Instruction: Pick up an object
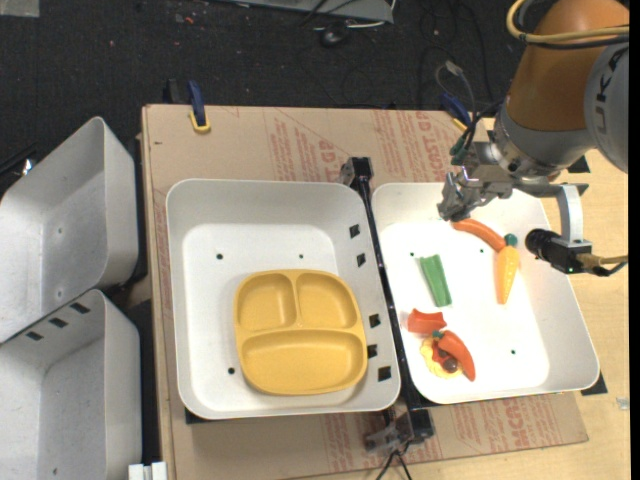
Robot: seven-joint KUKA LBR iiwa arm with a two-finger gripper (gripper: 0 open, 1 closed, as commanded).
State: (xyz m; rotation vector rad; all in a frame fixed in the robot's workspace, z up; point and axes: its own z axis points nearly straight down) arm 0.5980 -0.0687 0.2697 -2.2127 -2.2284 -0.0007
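A single fixed camera looks down at a slant from above the brown cardboard-topped bench (pixel 270 138). It stands well back, taking in both shallow white plastic bins (pixel 195 218) and dark floor beyond.

In the right bin (pixel 400 218) bare floor lies open along the near and far left parts; the green stick (pixel 435 279), carrot (pixel 507 273) and red pieces (pixel 447 346) crowd its middle. The yellow tray (pixel 299 331) fills the left bin's (pixel 200 218) centre.

two bins, one tray, a handful of toy foods
two white bins (pixel 190 268) (pixel 570 368); one yellow tray (pixel 298 331); one green stick (pixel 434 279); one carrot (pixel 507 272); one orange pepper (pixel 480 233); two red pieces (pixel 425 320) (pixel 455 352).
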